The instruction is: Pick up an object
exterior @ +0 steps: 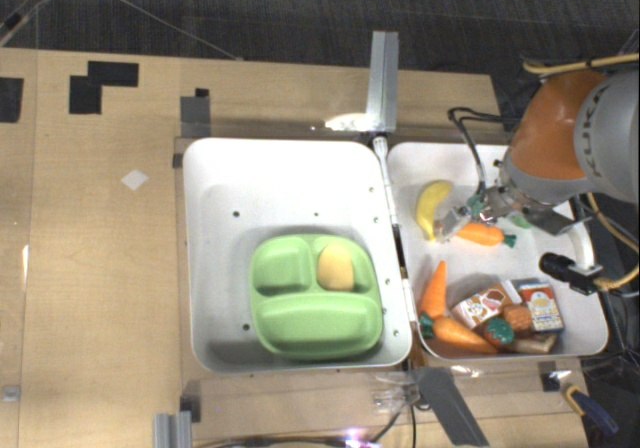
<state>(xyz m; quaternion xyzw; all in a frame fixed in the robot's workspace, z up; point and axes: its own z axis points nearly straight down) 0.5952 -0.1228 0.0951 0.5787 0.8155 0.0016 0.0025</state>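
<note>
spanning the middle of the bench (90, 266), the two white bins sat side by side. the left bin (230, 186) held a green divided plate (315, 298) with a yellow, lemon-like fruit (337, 266) in its upper right compartment. the right bin (405, 171) carried the toys. the grey arm (590, 131) with its orange band came in from the right and hung over that bin's upper part, the gripper (478, 211) low among the toys. a small carrot (478, 233) lay just below the fingertips, seemingly touching them; whether the fingers were spread or pinching it could not be told from this slant. a yellow banana (432, 206) lay just left of the gripper. nearer the front, two larger carrots (434, 288) (462, 336) lay beside small printed food boxes (480, 307).
</note>
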